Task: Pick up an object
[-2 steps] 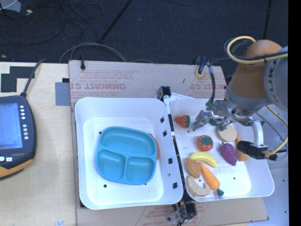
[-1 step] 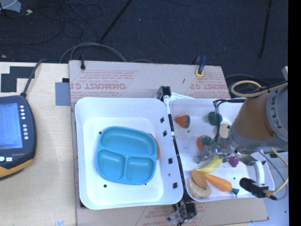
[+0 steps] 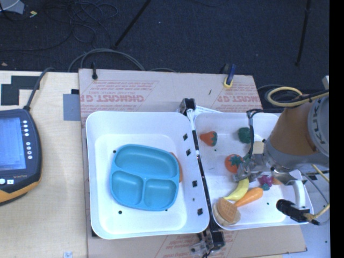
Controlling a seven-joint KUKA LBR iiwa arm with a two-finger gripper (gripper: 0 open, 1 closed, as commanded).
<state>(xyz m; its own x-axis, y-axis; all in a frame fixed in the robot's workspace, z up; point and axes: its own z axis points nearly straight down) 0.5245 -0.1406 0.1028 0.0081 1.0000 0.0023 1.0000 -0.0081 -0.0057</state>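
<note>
Dark carpet with loose black cables (image 3: pixel 80 26) runs behind the bench, and at nine o'clock you have the light wooden tabletop (image 3: pixel 48 214) with the grey-and-orange teach pendant (image 3: pixel 16 152) lying on it, screen lit. A brown cardboard sheet (image 3: pixel 161 93) printed with red lettering sits under both shallow white bins, with a small blue-and-yellow clamp (image 3: pixel 230 75) at its twelve o'clock edge.

Your left white bin (image 3: pixel 102 208) holds a light blue plastic tray with three compartments (image 3: pixel 144 177); an orange edge of something peeks out just at the tray's three o'clock side, too hidden to identify.

Your right white bin (image 3: pixel 258 219) carries the toys. A small red-orange toy with a green tip (image 3: pixel 208 138) lies toward eleven o'clock in that bin, and a dark green rounded toy (image 3: pixel 245 135) sits near twelve o'clock. A red tomato-like toy with a green top (image 3: pixel 233 162) is near the middle. Below it, a yellow toy banana (image 3: pixel 239 190) and an orange toy carrot (image 3: pixel 250 196) lie touching side by side, both slanting toward seven o'clock. A tan round waffle-textured toy (image 3: pixel 228 212) rests at the bin's six o'clock rim.

The grey arm with its orange band (image 3: pixel 293 133) comes in from three o'clock. The gripper (image 3: pixel 252 168) hangs low over the bin's centre, just beside the tomato-like toy and right above the banana and carrot. You cannot tell from this angle whether it is released or clenched, and nothing is visibly held in it.
</note>
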